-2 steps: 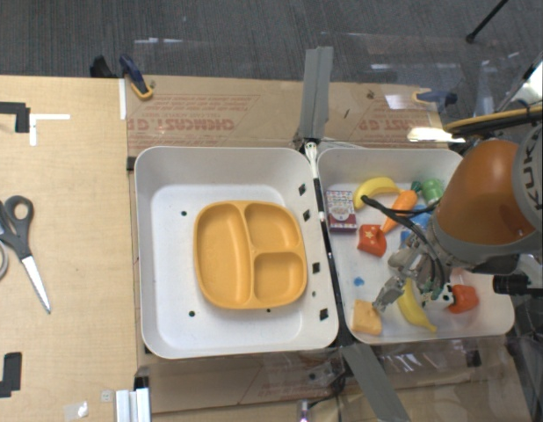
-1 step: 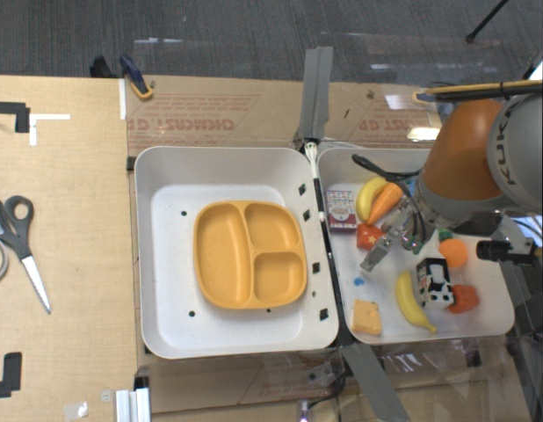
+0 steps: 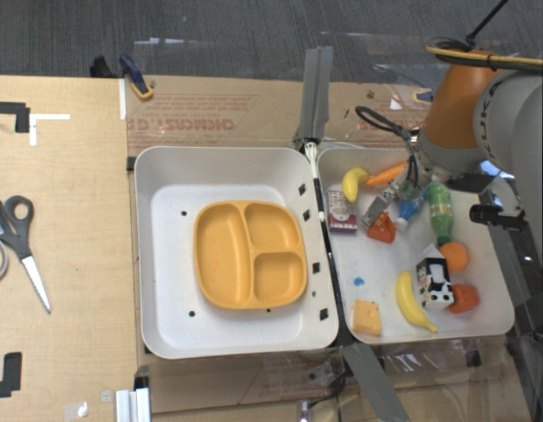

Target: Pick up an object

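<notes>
Counting from the left, I see one yellow divided plate [image 3: 250, 255] with three compartments lying alone in the left bin [image 3: 157, 262]. The right bin [image 3: 495, 319] carries the clutter: two yellow bananas, one [image 3: 354, 183] near the top edge and one [image 3: 413, 301] toward the bottom; one carrot [image 3: 387, 175] just beside the upper banana; one green bottle [image 3: 440, 213]; one orange ball [image 3: 454, 256]; one black-and-white cow-patterned box [image 3: 436, 283]; one red piece [image 3: 463, 298] touching that box on its right; one tan cheese-like wedge [image 3: 367, 317]; one small red-and-white carton [image 3: 341, 211] by the divider; and one red block [image 3: 382, 228].

The arm [image 3: 482, 104] comes in from the upper right and angles down into the right bin's upper half. Its end effector [image 3: 393, 202] sits low among the carrot, green bottle and red block. I cannot tell how far it is open, or whether it has hold of anything.

On the surface [image 3: 61, 236] to the left lies one pair of scissors [image 3: 24, 244].
</notes>
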Motion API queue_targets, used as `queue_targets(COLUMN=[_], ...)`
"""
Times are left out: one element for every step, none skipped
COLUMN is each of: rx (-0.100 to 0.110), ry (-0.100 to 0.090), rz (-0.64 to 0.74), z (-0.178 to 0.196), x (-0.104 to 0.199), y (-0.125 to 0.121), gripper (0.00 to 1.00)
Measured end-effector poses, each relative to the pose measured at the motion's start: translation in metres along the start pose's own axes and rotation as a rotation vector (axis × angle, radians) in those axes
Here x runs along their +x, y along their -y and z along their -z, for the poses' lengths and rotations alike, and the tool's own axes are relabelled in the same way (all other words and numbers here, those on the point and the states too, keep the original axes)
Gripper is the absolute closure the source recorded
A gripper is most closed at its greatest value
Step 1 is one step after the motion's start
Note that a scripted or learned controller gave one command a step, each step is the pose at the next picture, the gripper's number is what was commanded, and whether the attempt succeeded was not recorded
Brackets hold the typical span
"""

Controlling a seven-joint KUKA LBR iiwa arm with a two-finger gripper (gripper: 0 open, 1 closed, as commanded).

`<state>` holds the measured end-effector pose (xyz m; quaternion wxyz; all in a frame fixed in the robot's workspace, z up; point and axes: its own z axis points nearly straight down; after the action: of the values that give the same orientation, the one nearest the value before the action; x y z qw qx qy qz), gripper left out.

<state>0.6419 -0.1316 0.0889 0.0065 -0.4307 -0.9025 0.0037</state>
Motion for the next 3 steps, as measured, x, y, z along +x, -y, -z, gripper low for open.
queue_targets(rx=[-0.007, -0.014, -0.014], ry=[0.010, 0.012, 0.012], rz=[0.006, -0.047, -0.072], z=[0.012, 0.005, 0.172], x=[-0.001, 0.004, 0.049], y=[-0.003, -0.021, -0.059], gripper=[1.00, 1.00, 1.00])
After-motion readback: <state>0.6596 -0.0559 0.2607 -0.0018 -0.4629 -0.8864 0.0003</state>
